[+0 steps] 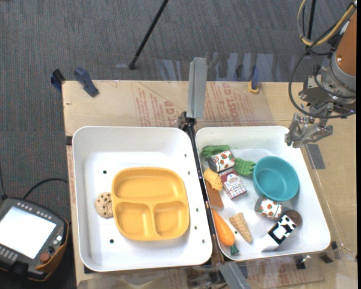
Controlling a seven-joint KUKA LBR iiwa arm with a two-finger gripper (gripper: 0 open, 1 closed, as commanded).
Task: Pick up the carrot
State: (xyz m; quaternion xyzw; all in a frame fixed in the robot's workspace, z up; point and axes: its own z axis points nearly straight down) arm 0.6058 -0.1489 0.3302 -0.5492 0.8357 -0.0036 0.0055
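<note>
Orange carrot (224, 229), green leafy tip, lying flat in right bin (317, 218).

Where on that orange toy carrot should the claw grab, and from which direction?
Probably the thick orange middle of the orange toy carrot, coming straight down. It lies flat along the right bin's left wall, so the fingers should close across its width; the ice-cream cone crowds its right side.

Robotics laboratory test bench.

A plywood bench (156, 104) stands on grey carpet (78, 35) and bears two shallow white bins (84, 161), with clamps (84, 82) fixed at its edge. A handheld control pendant (25, 238) with a screen lies on the floor, cable attached. An industrial arm (340, 59) with looped cabling reaches in from the right. Toy food items (228, 182) fill the right bin as test objects.
</note>
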